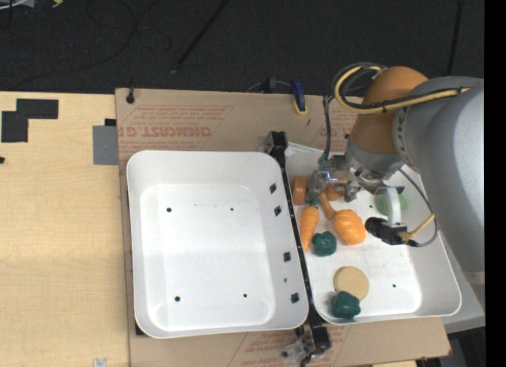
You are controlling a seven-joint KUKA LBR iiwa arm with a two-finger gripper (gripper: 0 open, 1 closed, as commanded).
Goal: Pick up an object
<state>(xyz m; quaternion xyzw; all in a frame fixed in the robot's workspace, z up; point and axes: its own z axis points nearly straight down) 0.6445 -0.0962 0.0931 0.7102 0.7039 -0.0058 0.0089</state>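
Arm down over the right bin's far-left corner, among the toy food.

From my remote seat I see the gripper (328, 183) low inside the right bin (431, 294), near the divider it shares with the left bin (205, 239); I cannot tell its state, and nothing is visibly in its grasp. Just beneath it, toward the bin's near edge, a carrot (309, 226) lies along the divider, its top just beside the gripper. An orange piece (349, 226) sits just right of the carrot, and a dark green piece (323, 243) touches the carrot's lower end. A small orange item (298, 191) rests against the divider, beside the gripper. Well apart, near the bin's near edge, lie a tan disc (351, 281) and a second green piece (345, 305), touching each other.
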